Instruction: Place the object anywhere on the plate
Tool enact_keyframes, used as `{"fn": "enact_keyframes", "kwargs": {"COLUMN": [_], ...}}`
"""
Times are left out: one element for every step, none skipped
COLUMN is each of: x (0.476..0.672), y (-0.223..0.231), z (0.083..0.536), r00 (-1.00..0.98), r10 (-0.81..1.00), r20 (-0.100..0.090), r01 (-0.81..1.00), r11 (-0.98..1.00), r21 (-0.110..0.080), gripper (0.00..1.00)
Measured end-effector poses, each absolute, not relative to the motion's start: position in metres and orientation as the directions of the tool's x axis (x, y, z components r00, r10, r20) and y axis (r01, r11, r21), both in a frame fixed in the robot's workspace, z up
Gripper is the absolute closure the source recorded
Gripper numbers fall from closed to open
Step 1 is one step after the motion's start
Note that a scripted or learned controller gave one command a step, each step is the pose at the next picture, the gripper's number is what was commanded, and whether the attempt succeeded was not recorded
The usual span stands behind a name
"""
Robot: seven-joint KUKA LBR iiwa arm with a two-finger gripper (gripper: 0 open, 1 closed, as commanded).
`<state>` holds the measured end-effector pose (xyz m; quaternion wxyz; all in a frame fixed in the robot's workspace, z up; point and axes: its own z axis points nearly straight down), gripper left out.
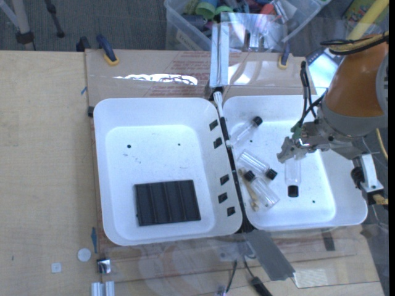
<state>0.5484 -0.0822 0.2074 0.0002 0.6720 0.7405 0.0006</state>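
Hanging over the right bin (345, 211), the hand (293, 155) stood directly above a clear vial (292, 179) whose long axis ran upright in the view, black cap at the near end; whether the hand was apart or clamped I cannot tell. The black ridged plate (167, 201) lay well apart to the left, in the left bin (105, 165), across the divider.

the light is bright and comes from above. the white bins (102, 165) look very shiny, almost washed out. a strong white glare sits on the cardboard (154, 78) behind them. the clear plastic sheet (247, 32) shines too. shadows are soft. the picture is a little fuzzy everywhere.
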Motion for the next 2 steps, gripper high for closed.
{"fn": "enact_keyframes", "kwargs": {"x": [0.518, 0.524], "y": [0.02, 0.1], "z": [0.267, 0.238], "r00": [-0.137, -0.162], "r10": [0.991, 0.987], "r20": [0.0, 0.001], "r01": [0.991, 0.987], "r11": [0.137, 0.162], "r21": [0.001, -0.004], "gripper": [1.0, 1.0]}}
